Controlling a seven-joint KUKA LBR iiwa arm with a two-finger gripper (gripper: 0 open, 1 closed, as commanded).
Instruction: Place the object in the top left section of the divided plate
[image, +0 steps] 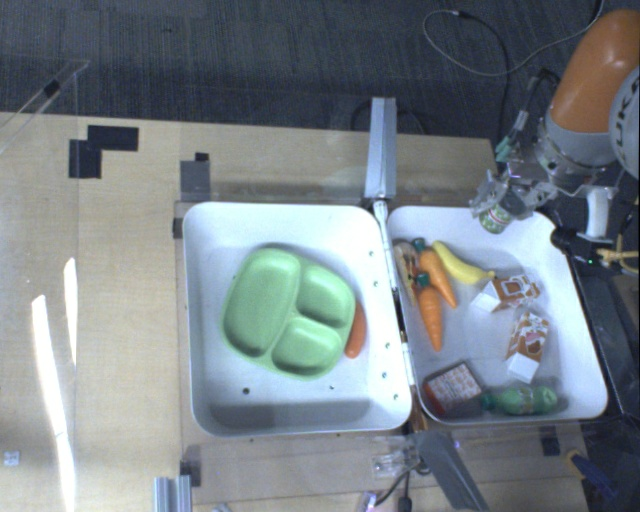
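Note:
A light green divided plate (288, 312) lies in the left bin (205, 400), turned at a slant, with one long section and two smaller ones. An orange carrot (355, 333) rests on the bin floor against the plate's right rim. My gripper (497, 208) hangs over the far left corner of the right bin (590, 385), well to the right of the plate. A small pale green and white thing (489, 219) shows at its tip; I cannot make out what it is or whether it is gripped.
The right bin holds two carrots (432, 300), a yellow banana (460, 265), two orange-and-white packets (525, 335), a dark red box (455, 387) and a green item (520, 401). A metal divider rail (381, 160) runs between the bins.

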